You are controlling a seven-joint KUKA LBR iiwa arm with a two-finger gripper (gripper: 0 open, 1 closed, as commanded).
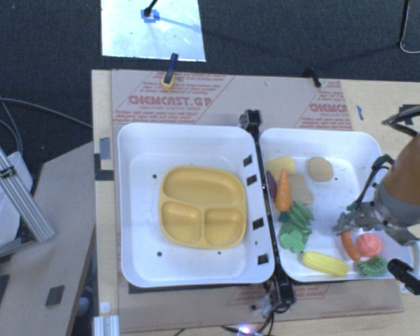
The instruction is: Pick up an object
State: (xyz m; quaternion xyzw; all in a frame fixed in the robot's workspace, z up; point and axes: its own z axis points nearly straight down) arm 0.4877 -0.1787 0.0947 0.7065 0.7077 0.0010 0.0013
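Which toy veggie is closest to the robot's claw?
The small orange carrot by the red tomato, right below the gripper. The bigger carrot lies away by the bin's left wall.

Two bins (136, 187), one yellow tray (199, 205), two carrots (283, 190).

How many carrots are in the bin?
2. One carrot lies near the right bin's left wall. A second carrot lies under the gripper, beside the tomato. The arm may hide more.
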